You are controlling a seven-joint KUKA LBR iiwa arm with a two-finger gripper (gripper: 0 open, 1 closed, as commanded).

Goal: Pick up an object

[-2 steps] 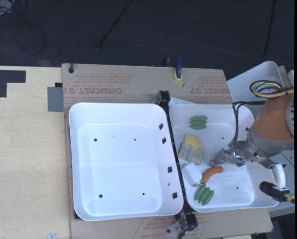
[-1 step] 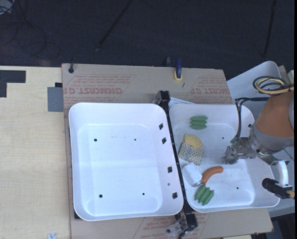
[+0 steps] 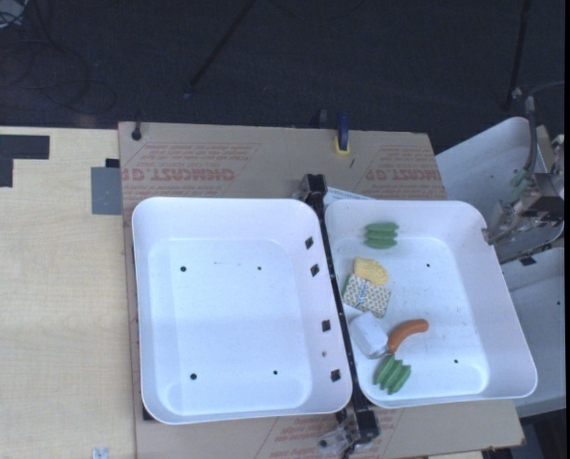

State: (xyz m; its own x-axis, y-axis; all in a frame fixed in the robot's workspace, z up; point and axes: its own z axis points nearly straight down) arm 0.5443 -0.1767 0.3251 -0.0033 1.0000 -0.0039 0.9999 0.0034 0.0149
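- All the stuff sits in the right bin [image 3: 500,347], bunched along its left side: a green pod [image 3: 382,234] at the top, lying crosswise, then a yellow chunk [image 3: 370,271] touching a patterned square packet [image 3: 366,295].
- Below those, a white block [image 3: 367,334], an orange sausage-shaped thing [image 3: 406,333] slanting up to the right, and another green pod [image 3: 392,375].
- Cardboard [image 3: 218,165] under the bins has red upside-down print, not really readable.
- Gripper [image 3: 522,220] is at the right edge, outside the bin; can't tell what it's doing.

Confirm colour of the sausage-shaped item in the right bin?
Orange sausage-shaped item, clearest in the camera view.
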